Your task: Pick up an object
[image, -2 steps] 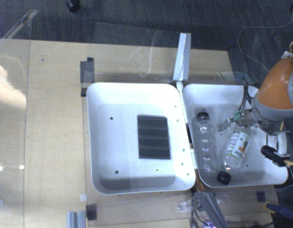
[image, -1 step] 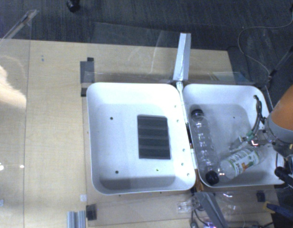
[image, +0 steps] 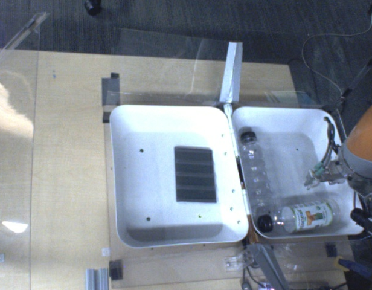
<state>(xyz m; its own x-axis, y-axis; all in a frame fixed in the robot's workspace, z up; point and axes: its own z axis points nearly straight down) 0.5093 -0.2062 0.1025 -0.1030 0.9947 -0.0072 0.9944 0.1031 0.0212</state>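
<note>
At the lower edge of the frame, below the bins, a cluster of clear plastic pieces and cables (image: pixel 258 267) lies on the wooden bench (image: pixel 59 180). Just above it, in the lower right of the frame, the right bin (image: pixel 276 116) holds 2 clear bottles. Bottle 1, the labelled bottle (image: pixel 298 217), lies on its side along the bin's lower wall, with its black cap pointing to frame left and its green and orange label facing up. Bottle 2, the plain clear bottle (image: pixel 251 162), lies lengthwise along the bin's left wall, with its dark cap toward the top of the frame; its lower end is near the cap of the labelled bottle. At the right edge of the frame, the arm (image: pixel 362 144) enters with its orange band visible, and the gripper (image: pixel 322 175) sits low over the right part of the right bin, just above the labelled bottle in the frame and well apart from the plain clear bottle. Whether the jaws are apart or together cannot be told, and no object is visible between them. To frame left, the left bin (image: pixel 131 162) contains 1 dark ribbed rectangular object (image: pixel 195 174), lying flat near the bin's centre. Farther up, a grey upright bar (image: pixel 231 71) stands at the junction of the 2 bins, and dark carpet (image: pixel 174 5) fills the top of the frame.
</note>
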